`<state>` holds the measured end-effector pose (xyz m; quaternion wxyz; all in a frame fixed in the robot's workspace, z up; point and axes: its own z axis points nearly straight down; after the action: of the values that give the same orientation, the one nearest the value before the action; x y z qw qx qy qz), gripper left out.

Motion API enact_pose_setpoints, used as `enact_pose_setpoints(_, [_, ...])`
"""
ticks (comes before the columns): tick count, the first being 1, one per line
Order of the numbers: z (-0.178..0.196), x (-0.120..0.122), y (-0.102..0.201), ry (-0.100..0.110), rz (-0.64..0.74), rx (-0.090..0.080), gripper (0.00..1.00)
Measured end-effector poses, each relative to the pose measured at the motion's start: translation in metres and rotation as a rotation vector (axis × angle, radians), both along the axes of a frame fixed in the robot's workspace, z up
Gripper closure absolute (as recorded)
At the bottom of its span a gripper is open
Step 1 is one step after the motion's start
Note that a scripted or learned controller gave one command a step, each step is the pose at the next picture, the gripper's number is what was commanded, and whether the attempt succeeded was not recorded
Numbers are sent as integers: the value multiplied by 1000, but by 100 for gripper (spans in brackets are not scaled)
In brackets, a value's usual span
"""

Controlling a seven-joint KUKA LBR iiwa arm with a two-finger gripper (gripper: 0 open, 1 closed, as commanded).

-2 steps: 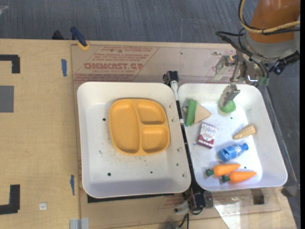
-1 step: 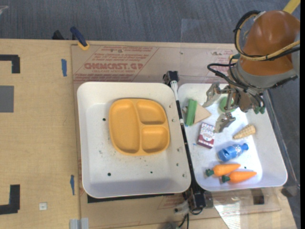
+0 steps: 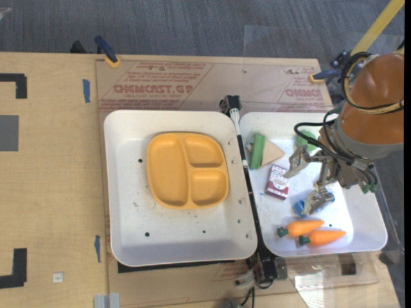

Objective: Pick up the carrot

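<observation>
Camera view shows the gripper (image 3: 314,181) spread open at right, above two touching carrots (image 3: 316,232) (lower right), risking a double or glancing grab.

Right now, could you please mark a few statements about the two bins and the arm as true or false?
1. The yellow plate lies in the left bin. True.
2. Two carrots lie near the front edge of the right bin. True.
3. The pincer holds a carrot. False: it hangs above the bin, apart from both carrots, nothing between its fingers.
4. The green piece lies on the yellow plate. False: it lies in the right bin, by the divider.
5. The small printed box lies in the right bin. True.
</observation>
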<state>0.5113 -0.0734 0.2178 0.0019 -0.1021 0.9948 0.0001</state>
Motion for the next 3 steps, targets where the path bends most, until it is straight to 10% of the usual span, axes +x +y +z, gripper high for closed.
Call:
enact_pose_setpoints(1, [-104,-18,-24,2,298,1,0])
enact_pose_setpoints(2, [165,2,-66,-13,450,-9,0])
enact_pose_setpoints(3, [-98,-12,-88,9,646,8,0])
